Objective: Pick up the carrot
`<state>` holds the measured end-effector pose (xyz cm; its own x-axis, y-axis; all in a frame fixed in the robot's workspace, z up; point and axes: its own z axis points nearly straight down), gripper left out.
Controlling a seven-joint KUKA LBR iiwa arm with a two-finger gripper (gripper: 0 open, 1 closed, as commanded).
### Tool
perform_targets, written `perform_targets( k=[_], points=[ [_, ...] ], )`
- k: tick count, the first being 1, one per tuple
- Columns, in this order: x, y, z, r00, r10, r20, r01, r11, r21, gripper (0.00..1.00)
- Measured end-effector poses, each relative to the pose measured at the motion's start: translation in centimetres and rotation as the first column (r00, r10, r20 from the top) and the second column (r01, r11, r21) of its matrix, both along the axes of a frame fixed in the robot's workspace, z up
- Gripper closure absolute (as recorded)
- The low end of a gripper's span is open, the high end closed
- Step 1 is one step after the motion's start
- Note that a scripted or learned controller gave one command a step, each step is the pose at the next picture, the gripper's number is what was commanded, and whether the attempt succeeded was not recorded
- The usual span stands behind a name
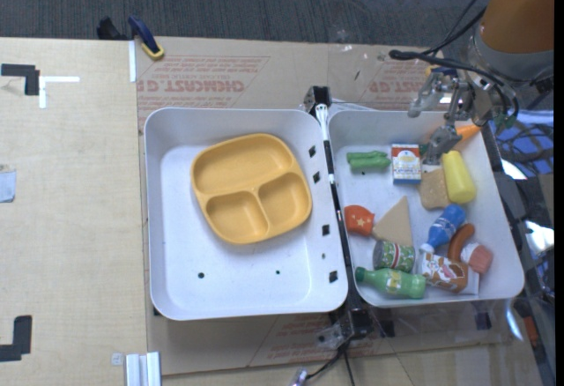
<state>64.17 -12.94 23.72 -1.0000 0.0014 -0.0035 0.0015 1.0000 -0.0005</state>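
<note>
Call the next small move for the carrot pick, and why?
Probably a short straight lift. The gripper sits at the back of the right bin with the carrot apparently between its fingers, orange tip poking toward the rim. The yellow bottle lies just in front, so rising clear before moving sideways should avoid knocking it.

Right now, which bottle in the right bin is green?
The green bottle lying at the bin's near edge; the blue bottle lies farther back, beside the cheese wedge.
</note>
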Motion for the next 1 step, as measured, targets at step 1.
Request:
perform_targets(
  k=[1],
  points=[
    [0.30, -4.89, 11.81, 0.999, 0.048, 0.004, -0.048, 0.999, -0.001, 0.00]
  ],
)
